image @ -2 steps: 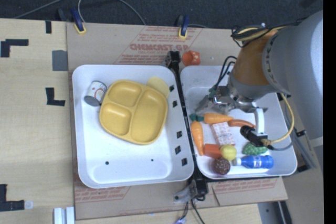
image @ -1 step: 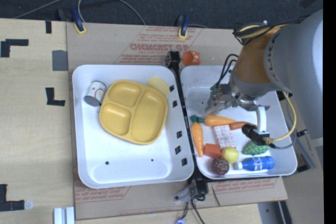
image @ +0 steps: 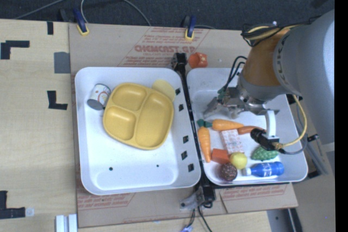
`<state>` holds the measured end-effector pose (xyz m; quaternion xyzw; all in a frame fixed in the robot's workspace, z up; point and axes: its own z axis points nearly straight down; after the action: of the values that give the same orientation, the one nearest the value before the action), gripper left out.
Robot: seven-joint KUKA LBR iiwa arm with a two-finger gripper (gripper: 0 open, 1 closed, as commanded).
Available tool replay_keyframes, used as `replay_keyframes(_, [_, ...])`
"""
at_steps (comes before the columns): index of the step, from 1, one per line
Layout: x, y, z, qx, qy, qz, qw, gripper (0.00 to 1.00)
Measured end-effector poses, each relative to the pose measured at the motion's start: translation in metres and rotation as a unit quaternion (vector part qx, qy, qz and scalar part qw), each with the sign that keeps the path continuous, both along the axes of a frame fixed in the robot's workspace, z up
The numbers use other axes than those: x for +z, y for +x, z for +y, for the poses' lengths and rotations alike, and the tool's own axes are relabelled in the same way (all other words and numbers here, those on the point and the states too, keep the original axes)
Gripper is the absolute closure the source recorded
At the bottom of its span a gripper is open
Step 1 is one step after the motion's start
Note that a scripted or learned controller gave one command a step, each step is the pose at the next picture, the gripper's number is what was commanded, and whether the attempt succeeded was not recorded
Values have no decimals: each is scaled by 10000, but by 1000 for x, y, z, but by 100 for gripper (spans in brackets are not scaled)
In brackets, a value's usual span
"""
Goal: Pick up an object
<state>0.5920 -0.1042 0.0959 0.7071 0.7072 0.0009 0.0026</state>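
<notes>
Legibly, red print on the cardboard sheet [image: 157, 49] under the bins reads "CHEMCAST", near the table's far edge; the smaller print beside it is too blurred to read. A blue bottle [image: 266, 170] in the right bin [image: 296, 171] carries a label, not readable.

The grey arm, with its orange band [image: 263, 65], reaches in over the right bin's far half, wrist angled down. The tool [image: 220, 106] sits low over the bin floor near the divider between bins; whether it is wide or narrow cannot be told, and nothing is seen gripped.

Task items cluster in the right bin's near half: one carrot [image: 227, 125] just beside the tool, a second carrot [image: 204, 144] along the divider edge, a pink packet [image: 234, 144], a yellow ball [image: 238, 160], a dark round item [image: 229, 172], a green piece [image: 265, 154].

The left bin [image: 92, 171] holds a yellow divided plate [image: 138, 116] and a small can [image: 98, 96] at its far left corner; its near half is bare floor. An orange-red item [image: 198, 60] lies on the cardboard beyond the bins.
</notes>
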Motion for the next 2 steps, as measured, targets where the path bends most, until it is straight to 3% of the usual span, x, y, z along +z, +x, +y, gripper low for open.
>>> replay_keyframes(2, [-9,-63,-5,6,0,-10,10000,0])
